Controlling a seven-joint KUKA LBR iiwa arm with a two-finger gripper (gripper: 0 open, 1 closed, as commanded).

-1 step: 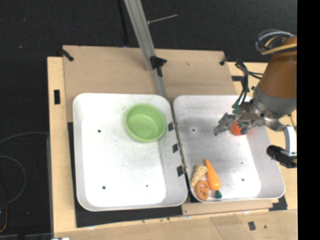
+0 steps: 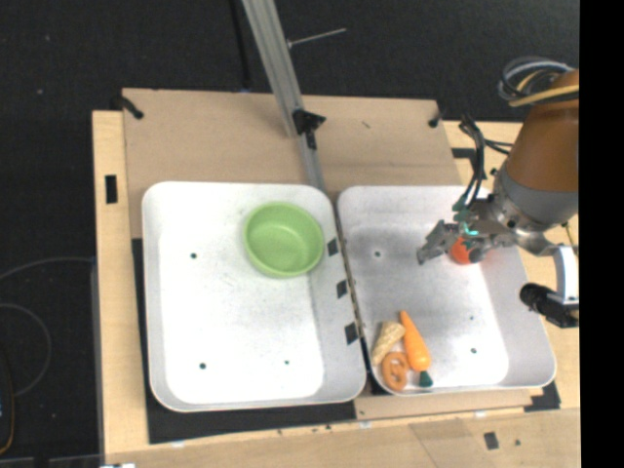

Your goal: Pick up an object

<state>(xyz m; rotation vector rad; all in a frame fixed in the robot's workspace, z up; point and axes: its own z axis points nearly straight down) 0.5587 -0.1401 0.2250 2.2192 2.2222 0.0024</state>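
We see the arm [image 2: 541,164] reaching in from the right, partly cut off by the frame edge, over the right bin [image 2: 487,369]. Its gripper [image 2: 456,245] sits low, with a small orange-red thing [image 2: 462,253] at the jaws; we cannot tell if they're closed on it, too small and blurred. A carrot [image 2: 415,342], a beige piece [image 2: 388,337] and an orange slice [image 2: 395,369] huddle at that bin's front-left corner. A green bowl [image 2: 284,240] sits in the left bin [image 2: 195,359].
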